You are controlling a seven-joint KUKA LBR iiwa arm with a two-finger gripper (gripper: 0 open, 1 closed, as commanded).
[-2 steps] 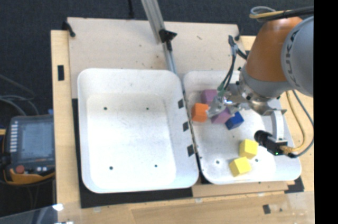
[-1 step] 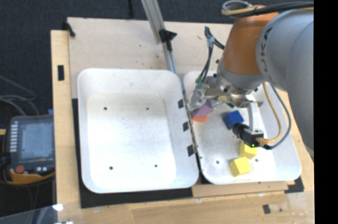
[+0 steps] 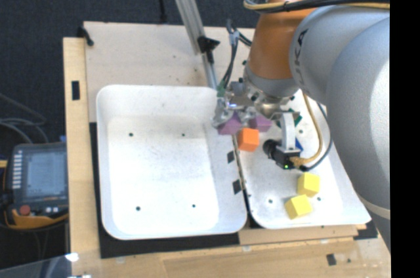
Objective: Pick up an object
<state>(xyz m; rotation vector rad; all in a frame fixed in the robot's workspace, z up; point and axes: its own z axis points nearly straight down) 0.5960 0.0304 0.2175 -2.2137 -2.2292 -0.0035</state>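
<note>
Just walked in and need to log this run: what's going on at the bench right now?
A grey robot arm reaches in from the right and has its end effector low over the right bin, near the wall shared with the left bin. A purple block and an orange block sit right beneath it. Whether it grips either one can't be told from here. Two yellow blocks lie apart, nearer the front of the same bin.

left shallow white plastic bin [image 3: 161, 158] open throughout, right white bin [image 3: 275, 204] crowded by purple block [image 3: 231, 126], orange cube [image 3: 249, 139], two yellow blocks [image 3: 303, 195] near its front edge
</note>
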